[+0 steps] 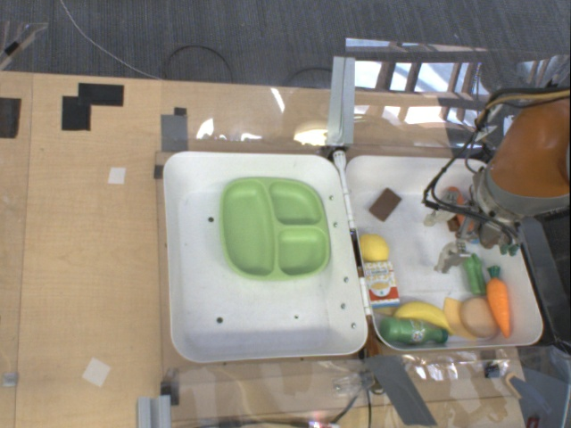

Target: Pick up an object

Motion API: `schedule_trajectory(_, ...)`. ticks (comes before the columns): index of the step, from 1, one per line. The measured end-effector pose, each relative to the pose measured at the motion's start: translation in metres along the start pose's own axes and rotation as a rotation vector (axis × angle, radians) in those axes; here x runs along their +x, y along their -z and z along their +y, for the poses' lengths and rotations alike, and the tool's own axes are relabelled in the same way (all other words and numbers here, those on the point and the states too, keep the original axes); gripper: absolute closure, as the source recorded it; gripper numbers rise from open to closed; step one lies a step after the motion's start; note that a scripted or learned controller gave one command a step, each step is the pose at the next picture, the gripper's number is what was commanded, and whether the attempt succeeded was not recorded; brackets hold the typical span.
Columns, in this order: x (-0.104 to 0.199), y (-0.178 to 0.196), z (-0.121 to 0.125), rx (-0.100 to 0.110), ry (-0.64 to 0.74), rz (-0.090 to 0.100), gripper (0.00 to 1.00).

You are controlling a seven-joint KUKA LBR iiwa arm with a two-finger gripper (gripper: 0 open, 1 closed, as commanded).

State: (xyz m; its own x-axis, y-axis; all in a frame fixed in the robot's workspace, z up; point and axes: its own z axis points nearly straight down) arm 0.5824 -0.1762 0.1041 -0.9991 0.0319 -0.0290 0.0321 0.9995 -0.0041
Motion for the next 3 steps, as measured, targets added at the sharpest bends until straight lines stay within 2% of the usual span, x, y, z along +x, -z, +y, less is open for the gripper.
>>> schedule_trajectory(1, 0.000, -0.015, -0.011, -0.004, 0.083, 0.016, 0.00)
schedule_trajectory(2, -0.006, 0.000, -0.010, 0.001, 0.087, -0.002, 1.00)
schedule_trajectory(3, -0.005, 0.000, -0.010, 0.000, 0.087, 0.000, 0.00)
